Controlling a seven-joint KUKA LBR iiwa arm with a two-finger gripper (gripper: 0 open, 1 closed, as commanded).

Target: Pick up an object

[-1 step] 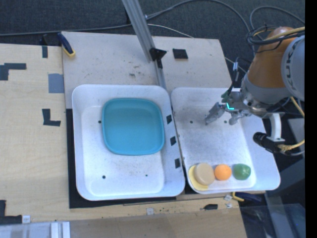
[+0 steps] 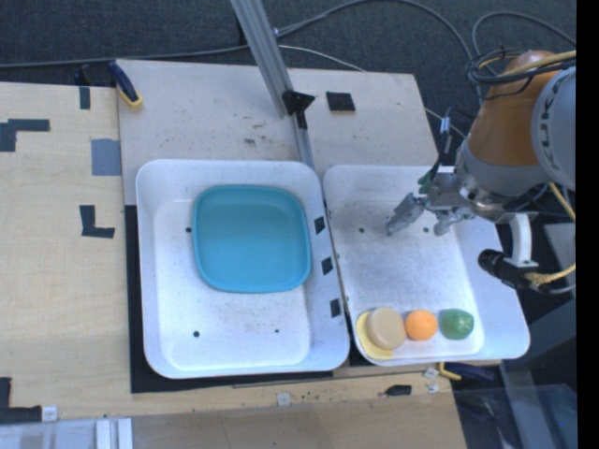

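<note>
Hand (image 2: 417,221) hovers over upper part of right bin (image 2: 412,269), its 2 fingers spread, nothing between them. At that bin's near edge, 3 objects in a row: tan disc (image 2: 385,326), orange ball (image 2: 421,325), green ball (image 2: 456,324). Left bin (image 2: 159,251) holds blue plate (image 2: 251,238).

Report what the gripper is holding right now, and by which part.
Nothing. The gripper hangs over the right bin with bare jaws, well apart from the tan, orange and green items lined up along the bin's near edge.
</note>
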